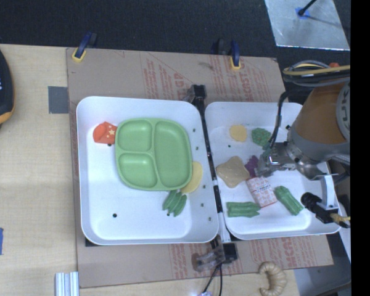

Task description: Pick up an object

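Note:
My gripper (267,163) hangs low over the middle of the right bin (277,229), its arm coming in from the right. Its tip is right beside a small purple piece (253,164), which is partly hidden by it. A tan bread slice (232,171) lies just left of that. A pink and white packet (261,192) lies just below the gripper. Further off in the same bin are a yellow disc (238,132), a green leafy piece (261,135) and two green vegetables (288,200) (242,209).
The left bin (86,165) holds a green divided plate (154,154), a red piece with a star (104,132), a yellow piece (195,176) tucked under the plate's edge and green beans (175,202). Clamps and cables sit around the bins.

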Robot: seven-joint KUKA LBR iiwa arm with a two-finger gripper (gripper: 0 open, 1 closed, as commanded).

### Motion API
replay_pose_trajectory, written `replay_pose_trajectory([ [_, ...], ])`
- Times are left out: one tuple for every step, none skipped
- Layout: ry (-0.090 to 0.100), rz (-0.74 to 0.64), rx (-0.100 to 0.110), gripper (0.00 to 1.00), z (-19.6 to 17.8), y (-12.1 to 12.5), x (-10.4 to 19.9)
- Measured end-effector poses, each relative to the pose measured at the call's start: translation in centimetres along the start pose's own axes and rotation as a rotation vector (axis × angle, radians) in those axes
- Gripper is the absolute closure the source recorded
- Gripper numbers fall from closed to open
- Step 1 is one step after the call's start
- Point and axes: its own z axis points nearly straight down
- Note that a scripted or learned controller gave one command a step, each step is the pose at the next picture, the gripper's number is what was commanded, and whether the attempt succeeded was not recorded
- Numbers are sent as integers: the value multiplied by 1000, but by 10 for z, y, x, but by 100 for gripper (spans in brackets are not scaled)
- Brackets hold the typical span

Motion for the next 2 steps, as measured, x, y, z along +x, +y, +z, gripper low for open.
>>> replay_pose_trajectory([
  [-3,5,-7,100,-30,9,-21],
  [-2,5,-5,0,-29,9,-20],
])
